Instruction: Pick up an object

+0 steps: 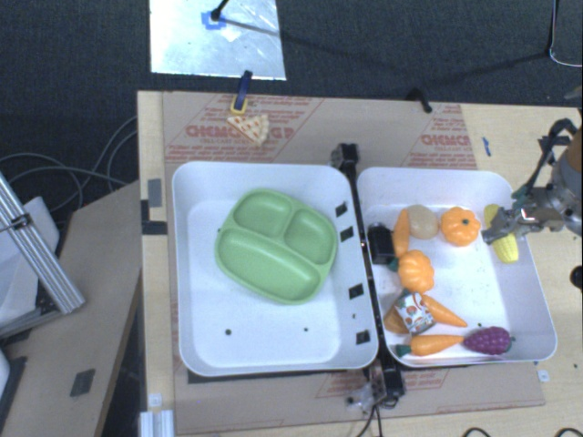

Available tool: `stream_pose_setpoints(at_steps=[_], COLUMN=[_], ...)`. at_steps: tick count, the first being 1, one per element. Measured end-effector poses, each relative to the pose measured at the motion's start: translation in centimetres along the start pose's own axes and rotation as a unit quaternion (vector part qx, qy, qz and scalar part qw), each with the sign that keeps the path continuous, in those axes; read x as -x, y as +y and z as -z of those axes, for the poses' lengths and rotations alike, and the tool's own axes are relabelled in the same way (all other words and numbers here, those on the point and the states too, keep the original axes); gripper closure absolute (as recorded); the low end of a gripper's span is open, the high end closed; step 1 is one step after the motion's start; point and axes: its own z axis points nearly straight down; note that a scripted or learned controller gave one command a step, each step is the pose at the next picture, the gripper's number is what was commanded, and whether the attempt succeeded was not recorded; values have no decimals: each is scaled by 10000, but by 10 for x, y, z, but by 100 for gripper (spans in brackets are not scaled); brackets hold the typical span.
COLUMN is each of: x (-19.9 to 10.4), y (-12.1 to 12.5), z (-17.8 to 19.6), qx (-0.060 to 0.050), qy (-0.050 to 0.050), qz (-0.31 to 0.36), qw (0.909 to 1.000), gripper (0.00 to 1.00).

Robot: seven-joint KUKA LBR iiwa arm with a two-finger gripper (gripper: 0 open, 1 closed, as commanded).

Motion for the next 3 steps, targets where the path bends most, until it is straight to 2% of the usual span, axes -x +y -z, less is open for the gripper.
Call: stream_pose_setpoints(at_steps=[1,2,3], x=[-52,-103,-102], y=[-25,-34,-36], z=[6,-10,2], qx=[-29,-28,-14], qy=[17,19,9], qz=[19,21,6], qw=[10000,10000,10000], gripper=[100,100,100])
